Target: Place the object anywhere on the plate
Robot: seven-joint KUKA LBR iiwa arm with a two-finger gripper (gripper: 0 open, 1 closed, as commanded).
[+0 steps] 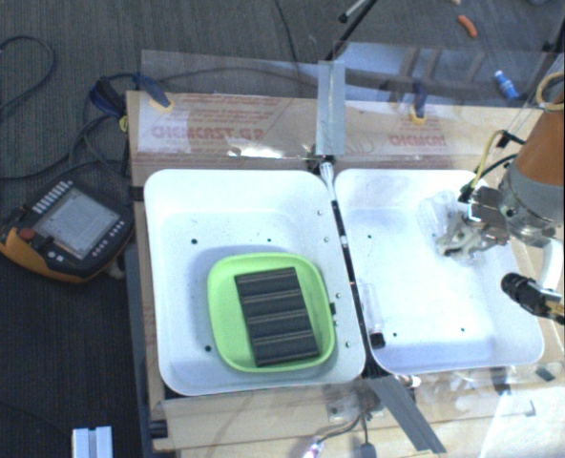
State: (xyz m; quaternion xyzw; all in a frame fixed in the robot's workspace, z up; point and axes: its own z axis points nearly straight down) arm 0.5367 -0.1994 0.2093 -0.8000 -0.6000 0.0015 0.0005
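Green plate (223, 289) with dark ridged block (277, 316) well left of gripper (459, 225); block's length near-to-far; finger state untellable.

A handheld control pendant (66, 230) with a grey screen lies on the dark floor at nine o'clock, with black cables (20, 93) looping at ten o'clock. Small orange scraps (466, 25) lie at one o'clock. Cardboard (235, 127) stands behind the two white bins (168, 256).

A robotics lab is indicated: a teach pendant (65, 229) and cables (20, 84) are seen on dark carpet at the frame's left
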